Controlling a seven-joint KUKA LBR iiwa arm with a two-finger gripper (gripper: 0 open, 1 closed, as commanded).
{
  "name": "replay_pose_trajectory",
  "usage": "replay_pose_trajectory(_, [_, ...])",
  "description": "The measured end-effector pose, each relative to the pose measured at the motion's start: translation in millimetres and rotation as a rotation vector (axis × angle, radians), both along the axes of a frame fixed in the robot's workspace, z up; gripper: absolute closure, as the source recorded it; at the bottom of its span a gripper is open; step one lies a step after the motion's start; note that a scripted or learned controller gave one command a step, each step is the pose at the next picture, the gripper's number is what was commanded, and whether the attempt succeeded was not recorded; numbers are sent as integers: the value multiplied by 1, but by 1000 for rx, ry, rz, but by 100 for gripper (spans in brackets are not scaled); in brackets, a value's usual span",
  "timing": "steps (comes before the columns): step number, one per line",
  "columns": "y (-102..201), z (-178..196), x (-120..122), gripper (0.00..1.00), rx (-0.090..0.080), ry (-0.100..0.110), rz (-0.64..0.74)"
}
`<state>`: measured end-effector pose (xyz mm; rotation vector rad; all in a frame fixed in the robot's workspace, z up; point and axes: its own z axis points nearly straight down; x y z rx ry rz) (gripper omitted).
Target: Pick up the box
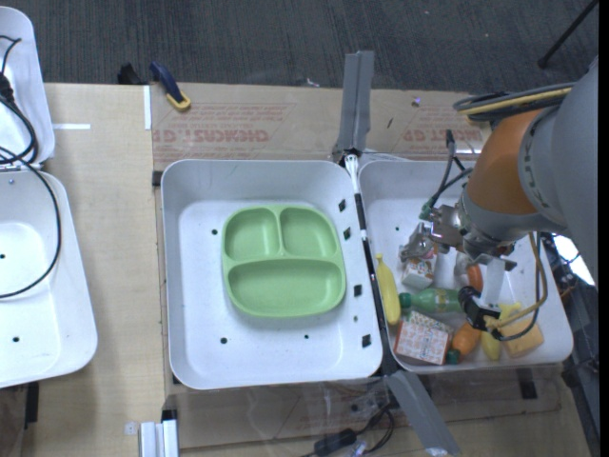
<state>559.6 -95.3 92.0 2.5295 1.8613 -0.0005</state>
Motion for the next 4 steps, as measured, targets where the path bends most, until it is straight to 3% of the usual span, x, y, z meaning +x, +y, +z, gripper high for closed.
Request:
replay_pose_trajectory(1, [-1,-1,67,0,-1,3,-46])
replay_pose_trajectory(2, [-16,-1,9,0,0,4,-49])
replay_pose_trajectory(3, [-17,7,8,100,0,6,-51])
replay_pose_trajectory(4, [-36,296,67,100,-2,5,-230])
